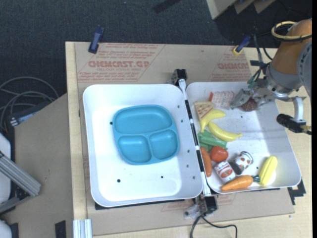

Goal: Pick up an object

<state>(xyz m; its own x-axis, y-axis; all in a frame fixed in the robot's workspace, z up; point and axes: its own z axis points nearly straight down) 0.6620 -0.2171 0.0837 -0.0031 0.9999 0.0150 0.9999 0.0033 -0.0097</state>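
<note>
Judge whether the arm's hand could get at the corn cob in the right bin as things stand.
Probably yes. The corn cob lies at the edge of the pile with nothing on top of it, and the hand hangs over the same right bin. The bin wall beside it may crowd a grasp.

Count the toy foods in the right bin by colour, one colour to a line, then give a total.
Yellow: 3 (two bananas, corn)
Orange: 2 (carrots)
Red: 1 (tomato)
Green: 1 (pepper)
Red and white: 2 (cans)
Tan: 1 (sandwich)
Total: 10
</note>
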